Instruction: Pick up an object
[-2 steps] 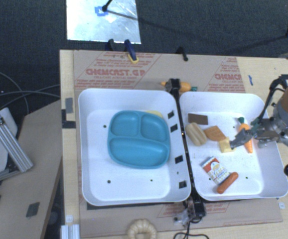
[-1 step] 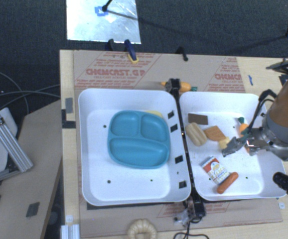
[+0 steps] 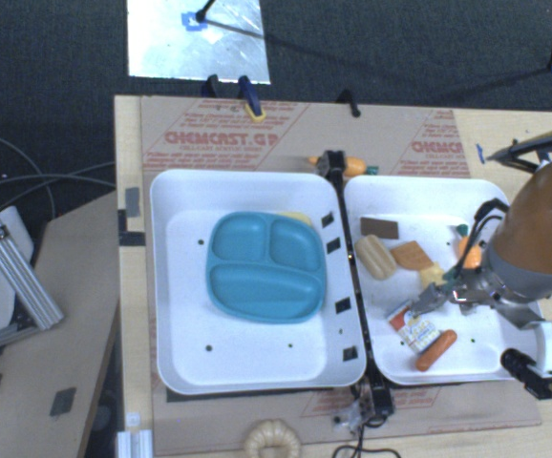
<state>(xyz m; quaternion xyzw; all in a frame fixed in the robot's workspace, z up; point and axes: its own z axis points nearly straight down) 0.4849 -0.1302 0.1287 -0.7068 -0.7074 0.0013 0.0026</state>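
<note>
My gripper reaches into the right bin from the right and hovers low over its middle. Just below its tip lies a red and white packet, with a red sausage beside it toward the front. To the left of the gripper rests a tan bread roll. Behind it are an orange-brown slice, a small yellow piece and a dark brown block. An orange item sits partly hidden by the arm. I see nothing held in the gripper.
The left bin holds a blue divided plate with a yellow thing peeking out behind it. Black clips line the divider between the bins. The grey and orange arm covers the right bin's right side.
</note>
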